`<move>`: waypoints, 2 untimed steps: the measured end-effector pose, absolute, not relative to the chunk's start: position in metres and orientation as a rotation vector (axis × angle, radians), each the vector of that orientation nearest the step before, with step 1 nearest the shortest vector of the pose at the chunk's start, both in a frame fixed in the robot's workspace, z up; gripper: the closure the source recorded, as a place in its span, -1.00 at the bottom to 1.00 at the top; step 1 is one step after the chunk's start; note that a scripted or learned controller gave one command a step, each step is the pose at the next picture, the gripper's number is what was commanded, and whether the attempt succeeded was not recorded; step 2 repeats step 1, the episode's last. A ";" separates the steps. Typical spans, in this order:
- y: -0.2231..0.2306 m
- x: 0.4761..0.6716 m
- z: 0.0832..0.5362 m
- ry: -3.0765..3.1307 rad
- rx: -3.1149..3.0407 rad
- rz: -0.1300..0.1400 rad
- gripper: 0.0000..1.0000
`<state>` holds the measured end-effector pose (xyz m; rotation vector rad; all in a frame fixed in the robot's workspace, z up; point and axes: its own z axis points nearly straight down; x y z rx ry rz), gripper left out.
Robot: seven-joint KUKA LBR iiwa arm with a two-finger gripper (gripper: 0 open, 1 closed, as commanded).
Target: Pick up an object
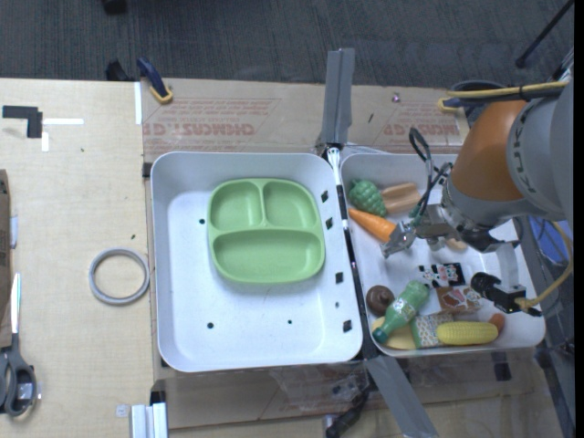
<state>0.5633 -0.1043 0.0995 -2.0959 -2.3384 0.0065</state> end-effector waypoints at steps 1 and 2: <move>-0.102 0.631 0.091 -2.278 -2.162 0.004 -1.00; -0.102 0.631 0.091 -2.278 -2.162 0.004 -1.00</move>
